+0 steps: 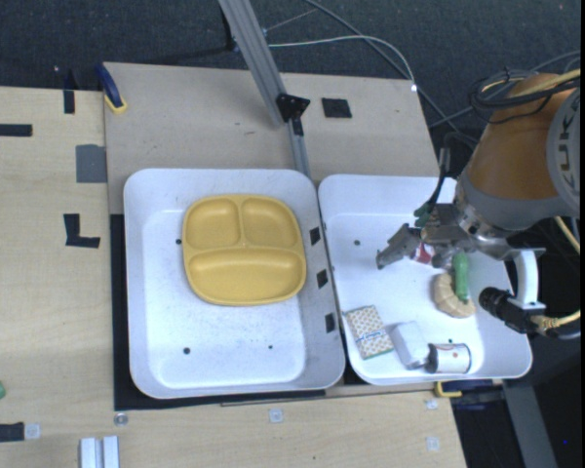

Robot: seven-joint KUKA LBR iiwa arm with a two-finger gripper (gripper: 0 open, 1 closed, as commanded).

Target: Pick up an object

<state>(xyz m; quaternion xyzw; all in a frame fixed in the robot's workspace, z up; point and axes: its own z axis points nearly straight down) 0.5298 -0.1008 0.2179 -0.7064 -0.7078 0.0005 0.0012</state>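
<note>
My gripper (424, 257) hangs low over the middle of the right bin (370, 211), open, with one dark finger (392, 250) splayed to the left. A small red and white bit (426, 253) shows under the gripper's middle; I cannot tell what it is. Just right of the gripper lies a green stick (461, 277) on a beige round piece (452, 301). Near the bin's front edge lie a patterned square packet (369, 331), a grey block (406, 343) and a white cylinder with a dark end (449, 358). Nothing is gripped.
A yellow divided plate (244, 249) lies in the left bin (141, 300). A grey slanted pole (258, 52) and cables cross the back of the bench. The arm's orange band (512, 154) looms over the right bin's right side.
</note>
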